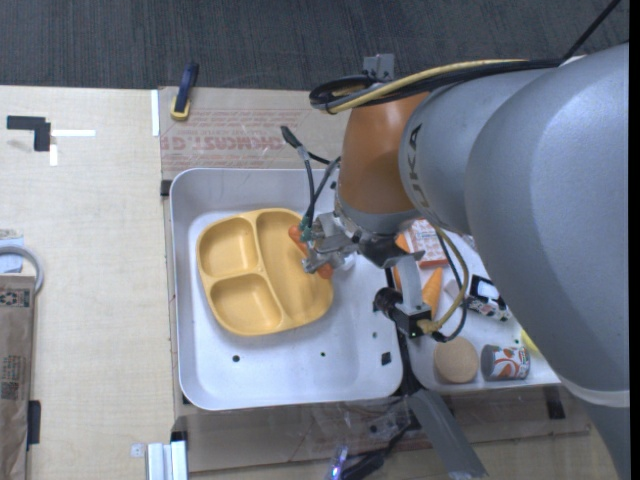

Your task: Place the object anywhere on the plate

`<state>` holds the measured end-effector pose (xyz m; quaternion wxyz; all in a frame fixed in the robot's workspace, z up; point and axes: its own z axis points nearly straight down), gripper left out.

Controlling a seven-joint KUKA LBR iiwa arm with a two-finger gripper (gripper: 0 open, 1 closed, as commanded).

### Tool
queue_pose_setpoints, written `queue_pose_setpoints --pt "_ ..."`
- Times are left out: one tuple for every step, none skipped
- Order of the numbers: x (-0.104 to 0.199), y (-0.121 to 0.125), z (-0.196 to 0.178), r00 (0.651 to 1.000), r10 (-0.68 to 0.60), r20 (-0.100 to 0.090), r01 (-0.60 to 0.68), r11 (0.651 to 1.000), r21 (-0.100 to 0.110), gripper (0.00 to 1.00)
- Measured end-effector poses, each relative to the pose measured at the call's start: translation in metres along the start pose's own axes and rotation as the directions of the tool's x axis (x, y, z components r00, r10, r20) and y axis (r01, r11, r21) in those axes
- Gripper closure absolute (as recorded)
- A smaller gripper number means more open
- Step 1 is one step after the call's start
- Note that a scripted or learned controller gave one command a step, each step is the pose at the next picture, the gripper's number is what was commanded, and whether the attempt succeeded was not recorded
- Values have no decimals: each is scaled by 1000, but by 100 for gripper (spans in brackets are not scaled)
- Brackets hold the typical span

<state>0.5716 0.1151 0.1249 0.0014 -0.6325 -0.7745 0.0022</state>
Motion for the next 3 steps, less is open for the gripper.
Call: queue_pose_setpoints --pt "0 0 0 1000 0 0 0 1000 0 0" --pt "-33 54 -67 965 -261 2 261 965 -5 0" --pt "-45 28 -131 982 -190 2 190 982 -5 0"
